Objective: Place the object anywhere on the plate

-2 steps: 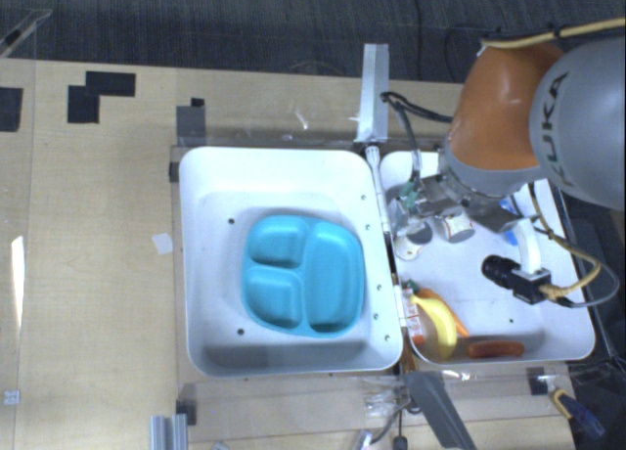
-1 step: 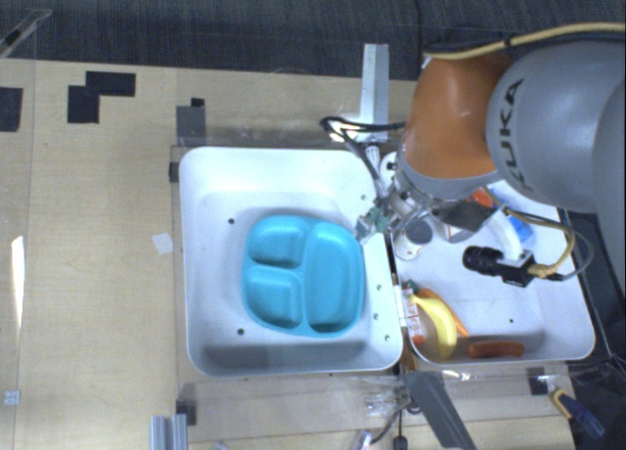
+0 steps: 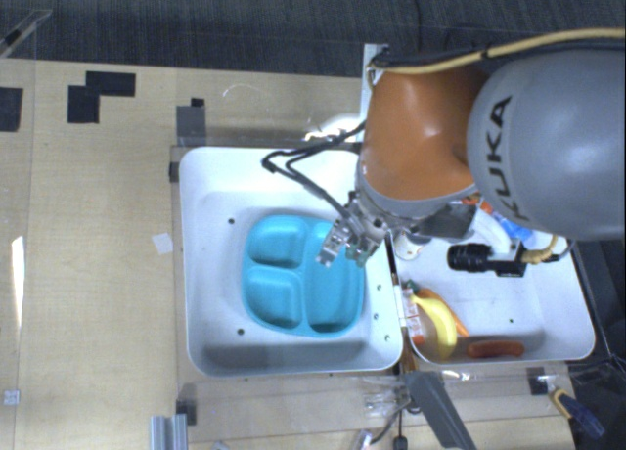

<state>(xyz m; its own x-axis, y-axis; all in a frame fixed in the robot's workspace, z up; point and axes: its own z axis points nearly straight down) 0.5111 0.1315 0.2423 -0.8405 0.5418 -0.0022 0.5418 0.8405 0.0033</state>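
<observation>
Arm over blue plate [image 3: 293,277], left bin [image 3: 210,194].
Reaches from right, wrist angled down-left; jaws [image 3: 344,246] above plate's right compartment, state indiscernible.

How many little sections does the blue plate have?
3. The blue plate has two small sections stacked on its left side and one bigger section on the right, partly under the tool.

Blue divided plate [image 3: 293,282] sits in left white bin [image 3: 210,243], three compartments visible. Gripper [image 3: 344,246] hangs over plate's right compartment, near its upper edge. Grey arm [image 3: 548,135] with orange band [image 3: 416,130] looms above and right of plate. Right of plate, in right bin [image 3: 558,326]: yellow banana [image 3: 437,321], reddish-brown elongated item [image 3: 494,348] beside it.
</observation>
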